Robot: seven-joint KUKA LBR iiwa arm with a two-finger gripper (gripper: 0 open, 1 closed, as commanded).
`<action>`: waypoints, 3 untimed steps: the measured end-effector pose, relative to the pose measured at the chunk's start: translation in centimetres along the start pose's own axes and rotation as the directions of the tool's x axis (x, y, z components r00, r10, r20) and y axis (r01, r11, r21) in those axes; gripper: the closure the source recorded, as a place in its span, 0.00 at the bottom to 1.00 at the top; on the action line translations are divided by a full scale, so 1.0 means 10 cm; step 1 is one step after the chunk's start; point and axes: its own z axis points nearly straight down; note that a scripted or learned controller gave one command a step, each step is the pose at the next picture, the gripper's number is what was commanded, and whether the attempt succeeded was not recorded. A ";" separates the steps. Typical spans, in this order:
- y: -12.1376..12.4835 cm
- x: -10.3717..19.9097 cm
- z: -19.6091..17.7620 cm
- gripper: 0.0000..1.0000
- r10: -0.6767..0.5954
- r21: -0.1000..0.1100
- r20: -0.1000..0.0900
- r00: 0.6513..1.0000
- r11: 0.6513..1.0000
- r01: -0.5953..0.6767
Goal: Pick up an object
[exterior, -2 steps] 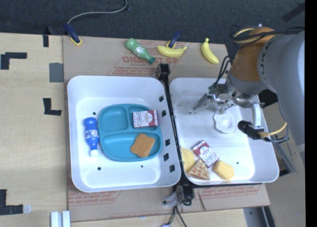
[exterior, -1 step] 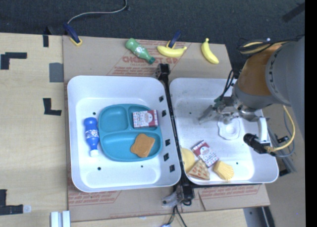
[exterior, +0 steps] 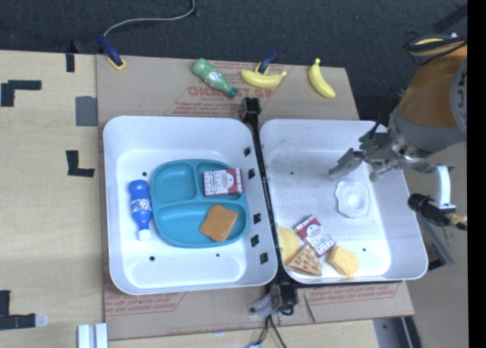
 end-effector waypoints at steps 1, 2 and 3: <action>-0.03 0.56 0.55 0.00 -0.002 0.005 -0.002 1.000 1.000 0.002; -0.33 0.65 0.90 0.00 -0.001 0.005 -0.002 1.000 1.000 0.001; -0.77 0.72 0.96 0.00 -0.001 -0.005 0.001 1.000 1.000 0.001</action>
